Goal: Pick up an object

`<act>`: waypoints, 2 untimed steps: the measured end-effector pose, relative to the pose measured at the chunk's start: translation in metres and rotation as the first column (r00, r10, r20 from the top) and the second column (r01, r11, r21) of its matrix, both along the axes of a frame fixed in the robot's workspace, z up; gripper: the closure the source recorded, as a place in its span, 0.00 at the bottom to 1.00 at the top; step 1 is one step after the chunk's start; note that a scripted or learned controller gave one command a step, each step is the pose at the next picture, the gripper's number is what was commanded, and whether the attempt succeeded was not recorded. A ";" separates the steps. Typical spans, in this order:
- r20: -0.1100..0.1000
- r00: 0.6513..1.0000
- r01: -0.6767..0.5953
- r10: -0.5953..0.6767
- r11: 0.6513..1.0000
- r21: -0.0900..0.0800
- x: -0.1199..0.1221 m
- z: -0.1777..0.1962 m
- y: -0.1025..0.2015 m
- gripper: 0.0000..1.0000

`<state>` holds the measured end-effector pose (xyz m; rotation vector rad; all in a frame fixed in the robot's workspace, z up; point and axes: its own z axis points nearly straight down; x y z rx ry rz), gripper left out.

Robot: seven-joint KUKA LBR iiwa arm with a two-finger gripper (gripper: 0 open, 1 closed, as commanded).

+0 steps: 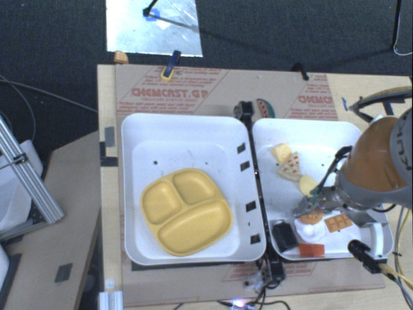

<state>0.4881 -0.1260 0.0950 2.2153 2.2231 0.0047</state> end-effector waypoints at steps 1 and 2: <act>0.008 1.000 -0.009 0.009 1.000 0.002 0.036 0.095 0.070 1.00; 0.001 1.000 -0.006 0.006 1.000 0.001 0.075 0.090 0.123 1.00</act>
